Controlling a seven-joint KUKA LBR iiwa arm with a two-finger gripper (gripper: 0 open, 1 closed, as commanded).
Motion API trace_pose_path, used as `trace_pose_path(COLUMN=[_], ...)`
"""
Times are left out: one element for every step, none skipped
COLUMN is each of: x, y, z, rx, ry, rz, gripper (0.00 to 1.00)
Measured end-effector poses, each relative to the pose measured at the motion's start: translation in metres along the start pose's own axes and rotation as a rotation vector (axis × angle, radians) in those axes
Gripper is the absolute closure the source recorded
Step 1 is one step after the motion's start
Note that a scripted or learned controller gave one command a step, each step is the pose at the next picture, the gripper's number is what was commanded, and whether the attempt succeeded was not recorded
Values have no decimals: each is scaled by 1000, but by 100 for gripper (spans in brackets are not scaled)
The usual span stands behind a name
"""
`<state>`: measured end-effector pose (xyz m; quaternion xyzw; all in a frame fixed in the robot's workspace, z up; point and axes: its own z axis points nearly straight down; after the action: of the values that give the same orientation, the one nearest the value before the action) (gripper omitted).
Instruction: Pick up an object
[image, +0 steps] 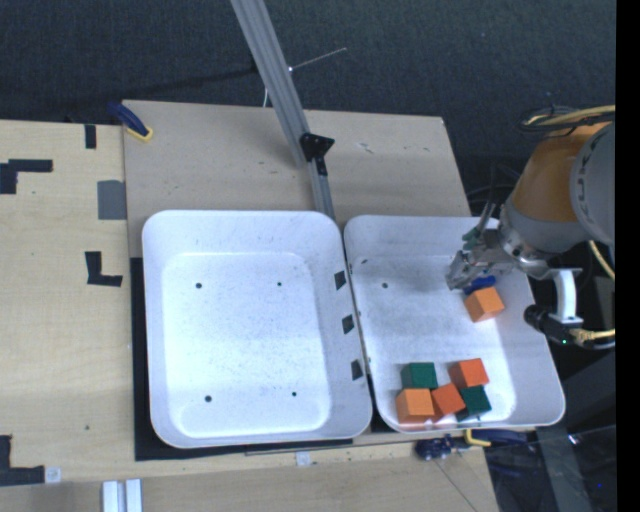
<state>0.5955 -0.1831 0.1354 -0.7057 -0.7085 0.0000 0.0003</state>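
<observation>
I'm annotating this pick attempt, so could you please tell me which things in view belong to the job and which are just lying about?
Belongs to the job:
gripper
lone orange block
block cluster
right bin

Lying about:
left bin
metal pole
blue-and-yellow clamp

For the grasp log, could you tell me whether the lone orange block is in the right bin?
In. The lone orange block lies on the right bin floor, beside the gripper.
</observation>
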Motion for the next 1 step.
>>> trace_pose_path(x=[1], y=[1], z=[-42], rx=[-3], ry=[-1], rz=[2], gripper=[100])
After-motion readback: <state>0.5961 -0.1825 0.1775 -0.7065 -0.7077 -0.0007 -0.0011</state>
